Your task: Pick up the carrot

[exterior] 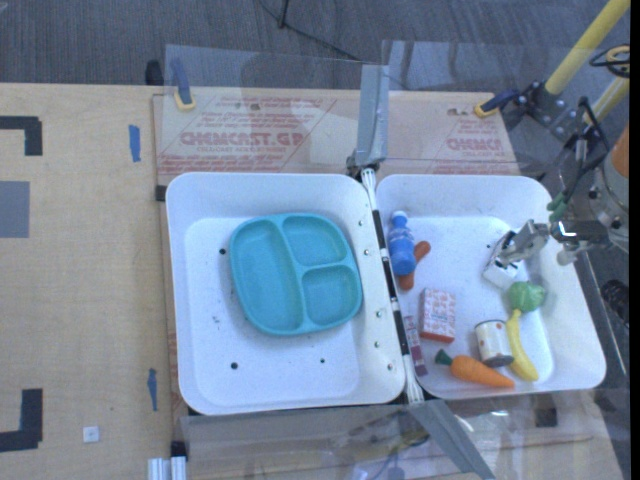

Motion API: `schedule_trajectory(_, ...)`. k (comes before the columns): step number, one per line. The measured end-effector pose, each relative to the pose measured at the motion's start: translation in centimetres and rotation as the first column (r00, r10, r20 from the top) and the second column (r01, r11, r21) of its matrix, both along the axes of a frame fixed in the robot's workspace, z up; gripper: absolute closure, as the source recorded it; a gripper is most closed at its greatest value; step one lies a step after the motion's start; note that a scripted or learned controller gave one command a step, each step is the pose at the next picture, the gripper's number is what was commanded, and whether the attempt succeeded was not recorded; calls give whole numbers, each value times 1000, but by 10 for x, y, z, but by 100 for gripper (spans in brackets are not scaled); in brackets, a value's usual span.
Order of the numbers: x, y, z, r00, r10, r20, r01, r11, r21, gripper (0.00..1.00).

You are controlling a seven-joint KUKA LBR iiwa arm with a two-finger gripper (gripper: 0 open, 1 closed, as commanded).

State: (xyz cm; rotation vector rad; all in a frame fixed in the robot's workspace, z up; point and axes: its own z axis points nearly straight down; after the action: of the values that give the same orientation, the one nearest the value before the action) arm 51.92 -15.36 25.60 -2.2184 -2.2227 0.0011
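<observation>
The carrot [480,371] lay at the near edge of the right bin [462,200], its long axis roughly along that edge, green top toward the divider between the bins and orange tip toward the banana [522,346]. The end effector [515,243] hovered near the bin's far right side, so the carrot lay toward the near edge and a little leftward from it; whether it was open or closed could not be told. Between them sat a white object [498,272], a green vegetable, possibly broccoli [526,294], and a small can [490,340] just beside the carrot. The right bin also held a blue bottle [401,245] and a pink carton [438,314]. The left bin [200,298] held a teal divided plate [295,271].
</observation>
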Motion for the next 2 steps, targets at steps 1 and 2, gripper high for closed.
schedule_trajectory(1,-40,32,-123,956,295,1,-295,956,1,0)
schedule_trajectory(2,-39,-9,-165,948,317,3,-317,948,-1,0)
